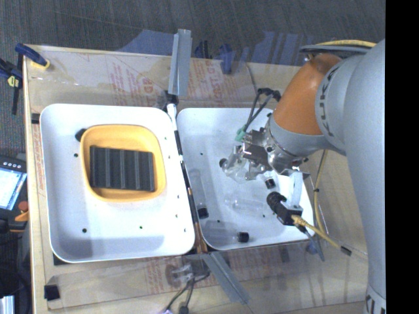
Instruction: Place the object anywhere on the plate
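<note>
The arm's gripper (243, 165) hangs low inside the right bin (209, 231), presumably because the object to be moved lies there. Beneath it shows something clear and glassy (230, 165), possibly the object. Whether the pincer grasps it, I cannot tell. The yellow plate (124, 133) with its dark ribbed centre waits in the left bin (65, 234), well apart from the gripper.

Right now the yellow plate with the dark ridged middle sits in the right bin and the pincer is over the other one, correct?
Not quite. The camera view shows the yellow plate in the left bin; the pincer is over the right bin.
</note>
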